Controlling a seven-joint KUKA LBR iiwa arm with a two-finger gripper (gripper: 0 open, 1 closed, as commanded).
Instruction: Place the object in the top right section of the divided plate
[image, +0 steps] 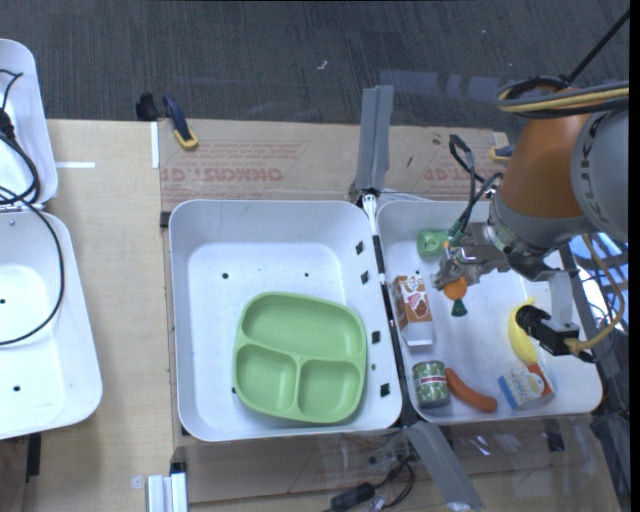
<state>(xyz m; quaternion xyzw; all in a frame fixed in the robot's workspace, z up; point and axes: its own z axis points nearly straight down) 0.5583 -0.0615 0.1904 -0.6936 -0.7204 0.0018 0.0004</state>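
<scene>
**Tool over the right bin, carrot toy between its fingers**

Arm (560, 150) enters from the right, grey with an orange band, wrist above the right bin (560, 405). Tool (456, 272) hangs over the upper middle of that bin. A small orange carrot toy (456, 290) with a green tip pointing down sits right at the fingertips; the fingers look pinched on its upper end, though the view is small and slanted. The toy appears lifted off the bin floor, but I cannot tell for sure.

Left bin (200, 300): green divided plate (299, 356) lies flat in the lower right part, one large section along the top, two smaller ones along the bottom. Nothing of the toys touches it. Carrot toy is well apart from the plate, across the wall between the bins.

Right bin, other contents:
- light green round item (432, 241) near the top, just left of the tool
- small carton (413, 303) with red and white print, against the left wall
- green can (431, 384) at the lower left
- orange sausage-shaped toy (471, 391) just beside the can, lying at a slant
- yellow banana-like item (522, 335) on the right, partly hidden by a black part of the arm
- small packet (525, 385) with blue and red print, lower right

Surface (100, 200) is pale wood. A blue-and-yellow clamp (180, 125) sits at its far edge.
</scene>
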